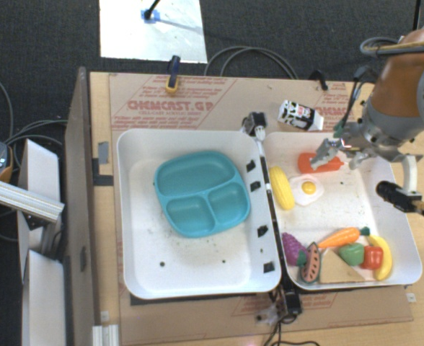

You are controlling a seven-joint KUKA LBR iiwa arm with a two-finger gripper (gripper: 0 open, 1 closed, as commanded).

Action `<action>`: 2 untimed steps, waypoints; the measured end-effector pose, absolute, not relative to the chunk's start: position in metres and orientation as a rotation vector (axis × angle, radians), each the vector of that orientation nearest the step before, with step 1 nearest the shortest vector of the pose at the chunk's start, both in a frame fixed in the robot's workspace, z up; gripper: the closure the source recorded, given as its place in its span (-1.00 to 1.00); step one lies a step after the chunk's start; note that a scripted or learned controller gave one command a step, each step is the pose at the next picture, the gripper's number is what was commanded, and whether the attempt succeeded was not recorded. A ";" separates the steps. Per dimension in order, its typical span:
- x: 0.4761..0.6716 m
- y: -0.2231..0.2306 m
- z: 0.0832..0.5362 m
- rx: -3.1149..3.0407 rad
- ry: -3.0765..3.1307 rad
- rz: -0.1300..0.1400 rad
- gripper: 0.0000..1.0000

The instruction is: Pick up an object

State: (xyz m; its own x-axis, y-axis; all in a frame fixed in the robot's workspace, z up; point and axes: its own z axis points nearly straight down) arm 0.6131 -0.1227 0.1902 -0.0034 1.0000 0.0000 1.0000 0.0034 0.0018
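Note:
The right bin (356, 207) holds several toy foods. An orange-red piece (320, 164) lies at its far side. A fried egg (307, 188) and a yellow piece (280, 187) lie next to the divider. At the near edge are purple grapes (293, 247), a watermelon slice (310, 262), a carrot (339, 237), a green pepper (350, 252), a red piece (371, 257) and a banana (383, 256). My gripper (332, 148) hangs over the far part of the right bin, just above the right end of the orange-red piece.
A teal divided plate (201, 192) lies in the left bin (143, 251). A black-and-white carton (300, 115) lies on the bench behind the right bin. A black fitting (398, 195) of the arm juts over the bin's right side. Cables run behind the bench.

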 end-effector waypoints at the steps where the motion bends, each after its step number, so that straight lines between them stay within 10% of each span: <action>1: 0.635 -0.119 0.088 2.217 2.231 -0.004 -1.00; 2: 0.660 -0.120 0.079 2.255 2.245 -0.046 -1.00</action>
State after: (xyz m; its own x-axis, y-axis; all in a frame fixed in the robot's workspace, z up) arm 0.6597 -0.1205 0.0794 0.0045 1.0000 0.0084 0.9988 -0.0041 -0.0497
